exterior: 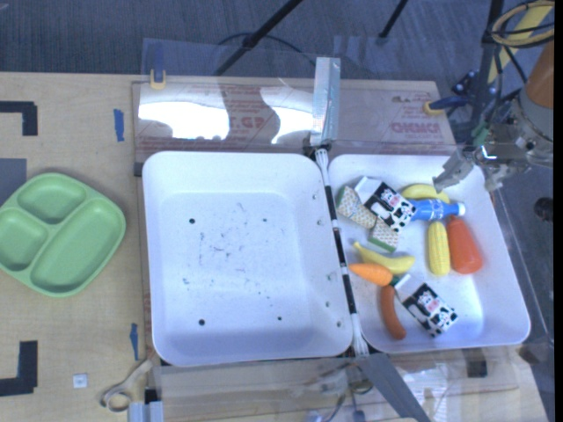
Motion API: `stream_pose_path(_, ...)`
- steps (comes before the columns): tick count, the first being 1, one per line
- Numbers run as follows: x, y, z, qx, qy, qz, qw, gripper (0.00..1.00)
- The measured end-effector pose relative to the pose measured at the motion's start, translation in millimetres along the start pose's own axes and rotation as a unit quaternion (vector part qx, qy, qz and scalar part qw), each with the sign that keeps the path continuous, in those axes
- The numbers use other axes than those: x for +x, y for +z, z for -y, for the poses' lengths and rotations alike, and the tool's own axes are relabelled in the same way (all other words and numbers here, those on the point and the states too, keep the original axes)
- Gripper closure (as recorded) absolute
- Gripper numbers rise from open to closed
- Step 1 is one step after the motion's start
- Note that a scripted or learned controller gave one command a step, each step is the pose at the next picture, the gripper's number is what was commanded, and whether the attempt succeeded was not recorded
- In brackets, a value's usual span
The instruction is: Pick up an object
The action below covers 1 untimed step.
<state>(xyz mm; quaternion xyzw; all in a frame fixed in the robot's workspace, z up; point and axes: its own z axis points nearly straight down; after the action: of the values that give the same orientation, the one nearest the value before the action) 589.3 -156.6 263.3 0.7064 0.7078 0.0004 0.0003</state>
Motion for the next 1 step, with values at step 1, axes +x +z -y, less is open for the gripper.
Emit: stream_pose_path(1,6.4,104.2,20.0,0.000,-0.038,0.000,0.9993,0.00)
